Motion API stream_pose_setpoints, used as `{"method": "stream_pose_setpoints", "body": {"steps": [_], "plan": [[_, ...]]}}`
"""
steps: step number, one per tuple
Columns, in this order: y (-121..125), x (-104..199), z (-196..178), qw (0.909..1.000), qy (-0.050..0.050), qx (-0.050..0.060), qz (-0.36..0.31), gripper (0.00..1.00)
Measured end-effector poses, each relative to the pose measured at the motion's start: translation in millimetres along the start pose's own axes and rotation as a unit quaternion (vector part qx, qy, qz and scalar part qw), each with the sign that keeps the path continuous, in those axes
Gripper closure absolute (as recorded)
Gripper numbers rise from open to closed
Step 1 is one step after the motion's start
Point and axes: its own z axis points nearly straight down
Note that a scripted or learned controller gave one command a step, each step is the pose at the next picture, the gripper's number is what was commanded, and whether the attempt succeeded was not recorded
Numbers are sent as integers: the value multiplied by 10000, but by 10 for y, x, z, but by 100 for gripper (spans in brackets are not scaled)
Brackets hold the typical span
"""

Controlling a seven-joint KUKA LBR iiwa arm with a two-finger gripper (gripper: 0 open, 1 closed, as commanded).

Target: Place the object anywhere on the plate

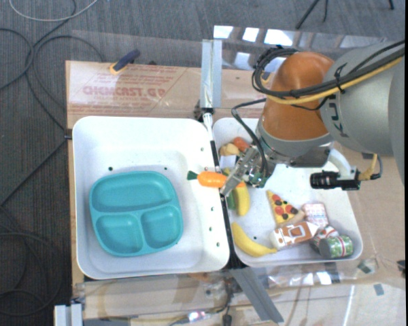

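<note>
- Toy carrot (209, 178): orange body, green top pointing left. It sits at the right edge of the left bin (132, 131), by the divide between the two bins, lifted at the gripper's tip.
- Gripper (230, 180): fingers closed on the carrot's right end; the carrot projects leftward from between them.
- Plate (136, 212): teal, three compartments, lies flat in the lower left part of the left bin. It is well apart from the carrot, with bare white bin floor between them.
- Arm (296, 104): orange band and grey housing hang over the upper part of the right bin (347, 212), reaching in from the right.
- Right bin contents: banana (250, 242) along the lower left; a second yellow-green fruit (241, 199) just below the gripper; pizza slice (281, 207) near the centre; small carton (294, 235) and green can (335, 246) toward the lower right; more toy food (232, 145) partly hidden beside the arm.
- Cardboard sheet (122, 94) lies behind the left bin.
</note>
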Motion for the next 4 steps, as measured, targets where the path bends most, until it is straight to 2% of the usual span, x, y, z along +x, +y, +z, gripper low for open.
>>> {"method": "stream_pose_setpoints", "body": {"steps": [1,2,3,4], "plan": [[512,276,-5,9866,4,-20,-1632,100],[408,475,-1,9891,15,-23,-1469,100],[408,474,-2,9892,15,-23,-1468,0],[417,472,-81,9892,23,-31,-1467,100]]}}
